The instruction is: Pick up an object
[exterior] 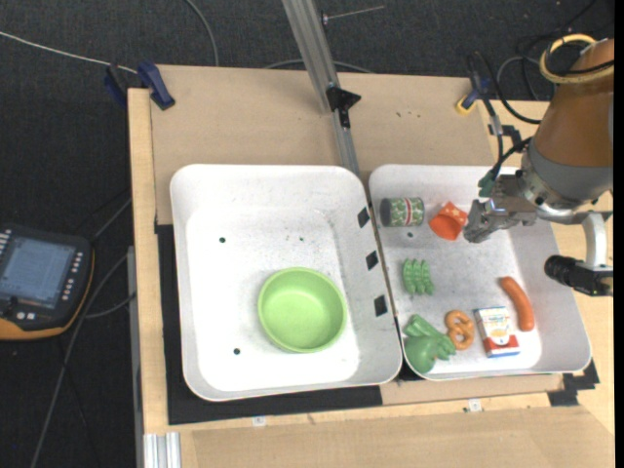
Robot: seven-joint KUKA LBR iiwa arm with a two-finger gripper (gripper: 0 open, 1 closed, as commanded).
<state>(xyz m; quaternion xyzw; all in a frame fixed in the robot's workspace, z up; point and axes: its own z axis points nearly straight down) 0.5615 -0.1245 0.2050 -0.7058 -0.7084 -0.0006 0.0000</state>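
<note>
Arm reached in from the right over the right bin [575, 344]. Gripper [481, 224] hung low near that bin's upper middle, just beside an orange cup [448, 220] lying tipped on its side; contact between the two could not be judged. Whether the gripper was open or closed could not be told from this angle, and nothing was seen held.

Orange cup: small, bright orange, tapered, mouth turned toward lower left. It lay just right of a green-labelled can [403, 211], also on its side.

Other contents of the right bin: a ridged green block [418, 276] near the centre, a green leafy toy [426, 340] at the lower left corner, a pretzel [459, 327] beside it, a small red-and-white carton [496, 331], and an orange sausage-shaped piece [518, 302] toward the right.

Left bin [205, 213] held a green bowl [302, 309], upright.
</note>
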